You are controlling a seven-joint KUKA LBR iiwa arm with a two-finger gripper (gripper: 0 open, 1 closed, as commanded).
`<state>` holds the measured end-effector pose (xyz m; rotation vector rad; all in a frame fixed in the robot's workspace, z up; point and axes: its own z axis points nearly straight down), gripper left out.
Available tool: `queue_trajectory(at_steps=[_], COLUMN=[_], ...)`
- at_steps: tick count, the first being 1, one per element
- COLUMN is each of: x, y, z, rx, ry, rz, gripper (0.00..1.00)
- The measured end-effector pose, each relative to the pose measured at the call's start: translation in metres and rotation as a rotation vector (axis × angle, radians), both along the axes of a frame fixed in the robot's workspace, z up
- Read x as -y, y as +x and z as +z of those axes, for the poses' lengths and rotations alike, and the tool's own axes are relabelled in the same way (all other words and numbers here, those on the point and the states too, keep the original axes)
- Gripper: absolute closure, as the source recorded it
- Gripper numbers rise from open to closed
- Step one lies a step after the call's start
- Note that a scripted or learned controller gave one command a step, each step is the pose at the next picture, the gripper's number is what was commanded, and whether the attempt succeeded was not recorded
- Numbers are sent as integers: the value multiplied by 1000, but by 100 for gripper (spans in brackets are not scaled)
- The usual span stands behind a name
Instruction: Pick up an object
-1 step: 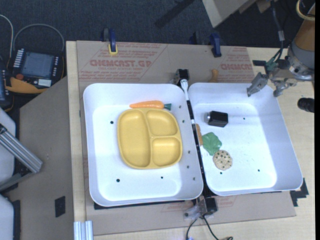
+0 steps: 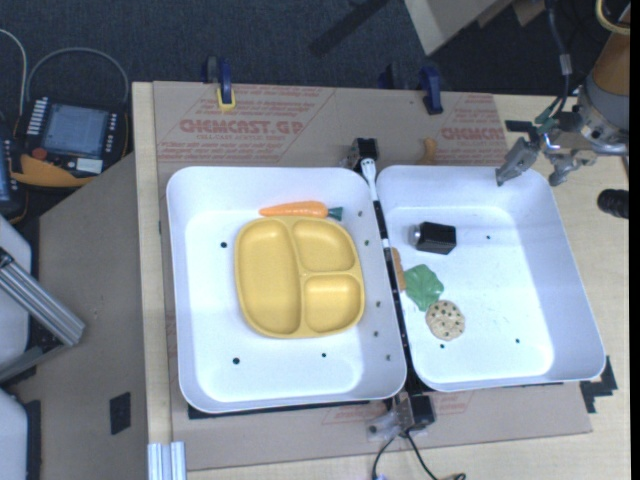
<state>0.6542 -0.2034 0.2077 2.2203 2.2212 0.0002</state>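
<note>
Three objects (image 2: 436,236) in right bin, well below open claw (image 2: 536,164).

Two shallow white bins sit side by side on a brown cardboard sheet (image 2: 300,108) printed with red lettering, the left bin (image 2: 190,268) and right bin (image 2: 560,268) touching along their inner rims. Two blue clamps (image 2: 222,78) (image 2: 431,86) pin the sheet's far edge to the tabletop (image 2: 620,268). Off to the left, on a dark surface, lies a handheld control pendant (image 2: 72,133) with a lit screen — a black cable (image 2: 80,58) loops behind it. A metal rail (image 2: 35,293) slants at the left edge
</note>
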Motion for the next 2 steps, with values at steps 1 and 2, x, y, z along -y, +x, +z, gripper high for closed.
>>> queue_trajectory(at_steps=[1, 2], x=[-2, 5], y=[6, 12], z=[-61, -119], rx=[-6, -6], ry=[2, 2], rz=[2, 1], gripper=[0, 0])
